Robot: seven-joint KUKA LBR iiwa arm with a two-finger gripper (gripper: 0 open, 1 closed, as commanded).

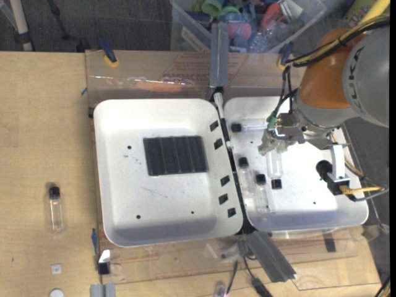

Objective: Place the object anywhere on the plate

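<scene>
Vial [273,164], clear tube with a black cap at its lower end, lies in the right bin [309,218], just below the gripper [275,142]. You see the gripper low over that bin's upper middle, touching or nearly touching the tube's top end; which one you cannot tell. Open or closed: you cannot tell either, the metal tip is a blur against the white floor. Nothing visibly gripped.

Above it, the grey arm [371,73] with its glossy orange band [328,73] comes in from the right, black and yellow cables looped along it.

More clear tubes with black caps are scattered near the gripper in the same bin: one lying flat near the top left corner [247,126], one lower left [262,193].

Plate [175,154]: dark, rectangular, ribbed, flat in the middle of the left bin [124,221], well apart from the vial. Both bins are smooth white plastic with rounded corners.

Outward: one more capped tube [55,210] lies on the wooden bench [37,116] far left. A clear tub of colourful toys [247,8] sits behind the bins.
</scene>
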